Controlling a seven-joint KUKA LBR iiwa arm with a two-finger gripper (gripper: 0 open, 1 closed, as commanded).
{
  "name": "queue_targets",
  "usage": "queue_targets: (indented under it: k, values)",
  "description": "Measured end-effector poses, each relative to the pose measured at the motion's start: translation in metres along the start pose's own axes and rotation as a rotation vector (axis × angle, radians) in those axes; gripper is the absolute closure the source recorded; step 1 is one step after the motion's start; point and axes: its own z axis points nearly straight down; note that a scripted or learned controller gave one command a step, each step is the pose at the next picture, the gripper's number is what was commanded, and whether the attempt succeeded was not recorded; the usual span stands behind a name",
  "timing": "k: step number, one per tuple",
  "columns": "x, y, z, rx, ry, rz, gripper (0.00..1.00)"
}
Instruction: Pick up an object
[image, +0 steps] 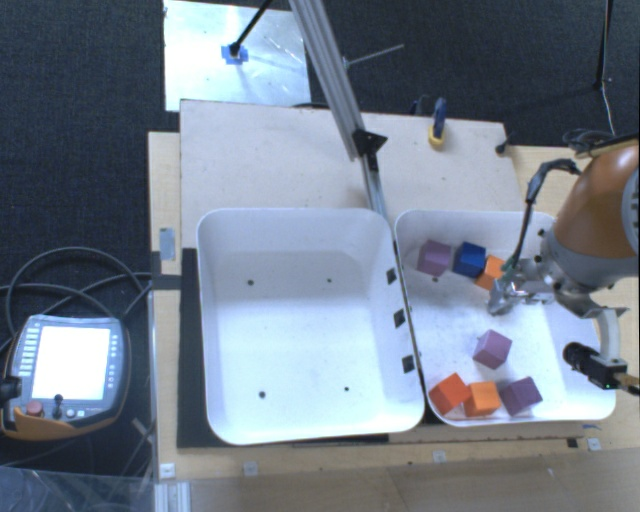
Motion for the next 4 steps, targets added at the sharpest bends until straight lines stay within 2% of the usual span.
queue_targets:
  k: [1, 2, 3, 4]
  values:
    - [0.0, 0.003, -0.047, 0.0, -0.001, 0.0, 1.0]
    - [0.05, 0.002, -0.06, 0.003, 0.003, -0.005, 1.0]
    - [0.102, -0.013, -0.053, 0.007, 0.004, -0.005, 1.0]
    - [0.152, -0.031, -0.064, 0.006, 0.005, -0.005, 1.0]
